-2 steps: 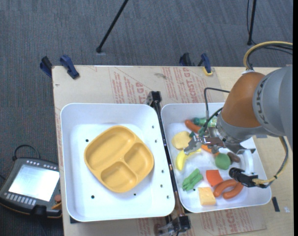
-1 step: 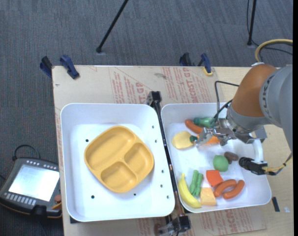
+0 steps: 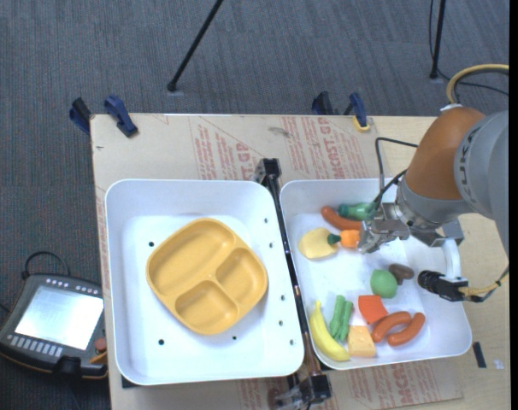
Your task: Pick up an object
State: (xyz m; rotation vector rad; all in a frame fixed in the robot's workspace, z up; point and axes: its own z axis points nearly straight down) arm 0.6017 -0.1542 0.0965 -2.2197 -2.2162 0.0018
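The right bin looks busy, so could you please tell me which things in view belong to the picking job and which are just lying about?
Belongs to the job:
gripper, low over the right bin
toy food there: banana, green ball, sausages, carrot

Just lying about:
yellow divided plate in the left bin
handheld screen on the floor
blue clamps on the bench edge

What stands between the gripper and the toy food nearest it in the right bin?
Nothing visible. The gripper hangs low over the right bin, right beside the small orange piece and the pale yellow piece, with no other item between them.
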